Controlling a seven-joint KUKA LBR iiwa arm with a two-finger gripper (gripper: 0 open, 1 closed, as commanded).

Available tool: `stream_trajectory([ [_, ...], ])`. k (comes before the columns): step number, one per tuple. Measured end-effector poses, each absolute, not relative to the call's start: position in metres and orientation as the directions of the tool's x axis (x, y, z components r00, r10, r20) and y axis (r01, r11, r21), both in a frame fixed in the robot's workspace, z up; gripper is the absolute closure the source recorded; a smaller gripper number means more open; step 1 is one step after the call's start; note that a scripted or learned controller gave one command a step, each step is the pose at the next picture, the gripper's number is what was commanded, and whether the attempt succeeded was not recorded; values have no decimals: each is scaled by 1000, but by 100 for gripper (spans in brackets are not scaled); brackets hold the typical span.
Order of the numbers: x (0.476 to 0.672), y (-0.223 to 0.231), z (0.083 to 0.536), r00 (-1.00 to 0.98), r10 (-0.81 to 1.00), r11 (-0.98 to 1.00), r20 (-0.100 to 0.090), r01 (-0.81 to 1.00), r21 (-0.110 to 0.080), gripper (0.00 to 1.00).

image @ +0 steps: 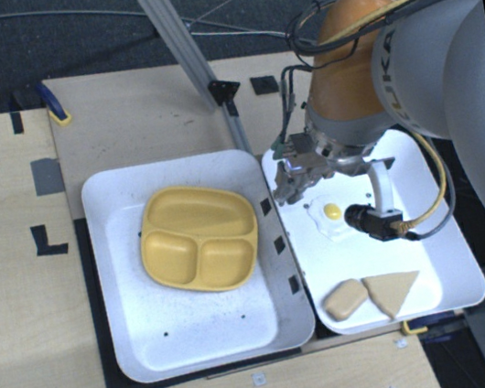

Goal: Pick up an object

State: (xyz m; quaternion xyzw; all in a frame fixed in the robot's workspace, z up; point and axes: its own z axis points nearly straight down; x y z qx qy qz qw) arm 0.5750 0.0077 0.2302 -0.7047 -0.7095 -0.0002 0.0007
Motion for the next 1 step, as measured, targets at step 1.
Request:
stream_trajectory([
  [1,588,68,233,-7,1000,7,1,1000,-1,100],
])
